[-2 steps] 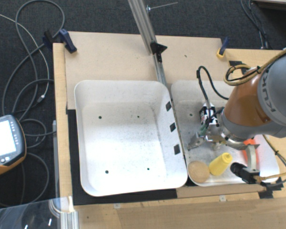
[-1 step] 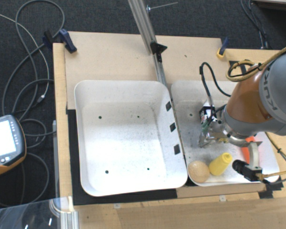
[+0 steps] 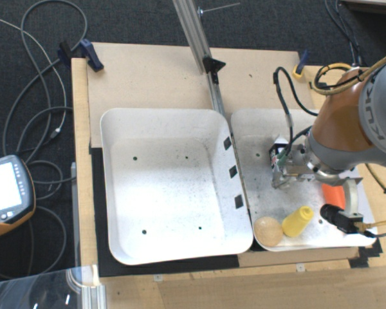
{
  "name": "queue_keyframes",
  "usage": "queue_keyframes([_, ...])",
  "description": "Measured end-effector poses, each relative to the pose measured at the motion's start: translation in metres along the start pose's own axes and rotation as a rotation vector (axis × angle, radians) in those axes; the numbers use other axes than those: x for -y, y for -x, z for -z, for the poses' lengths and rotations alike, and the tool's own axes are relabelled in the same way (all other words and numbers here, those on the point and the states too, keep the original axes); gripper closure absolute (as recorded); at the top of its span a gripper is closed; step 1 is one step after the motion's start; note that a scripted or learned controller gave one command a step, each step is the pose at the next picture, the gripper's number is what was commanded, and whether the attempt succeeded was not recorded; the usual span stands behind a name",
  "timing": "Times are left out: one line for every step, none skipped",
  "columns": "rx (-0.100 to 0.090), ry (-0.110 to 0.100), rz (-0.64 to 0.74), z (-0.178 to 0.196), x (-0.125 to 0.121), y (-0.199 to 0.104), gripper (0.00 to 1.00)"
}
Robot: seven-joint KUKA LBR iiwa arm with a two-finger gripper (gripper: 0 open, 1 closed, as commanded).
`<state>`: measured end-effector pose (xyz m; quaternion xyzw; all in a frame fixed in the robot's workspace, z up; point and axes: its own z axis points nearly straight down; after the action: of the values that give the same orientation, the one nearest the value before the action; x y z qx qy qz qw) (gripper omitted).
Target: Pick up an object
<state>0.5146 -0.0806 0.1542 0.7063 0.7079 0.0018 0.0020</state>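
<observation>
Tan ball (image 3: 268,230): a pale round lump at the near rim of the right bin (image 3: 257,140), just beside the yellow bottle.
Yellow bottle (image 3: 296,221): small and stubby, lying on the bin floor between the ball and my wrist. It is my likeliest target.
Orange piece (image 3: 332,193): partly hidden under my arm, just behind the bottle. I cannot make out its shape.
Pincer (image 3: 281,172): mine, lowered over bare floor in the middle of the right bin, apart from all three things. Whether it stands apart or together I cannot tell from this angle.
Left bin (image 3: 161,185): alongside the right one, their walls meeting down the middle.
Handling: the bottle looks like light, hollow plastic, smooth and apt to roll or skid at a nudge, yet I judge it stiff enough to squeeze. The ball looks softer, perhaps foam, and should give a little.
Where to hold: across the bottle's thicker body, square to its length, not at the narrower end.
Progress: all three things lie on the bin floor, so the pick is not yet made.
</observation>
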Motion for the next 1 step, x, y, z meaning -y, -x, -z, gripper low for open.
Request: queue_keyframes([0.000,0.002,-0.001,0.0536,-0.0013,-0.0017,1.00])
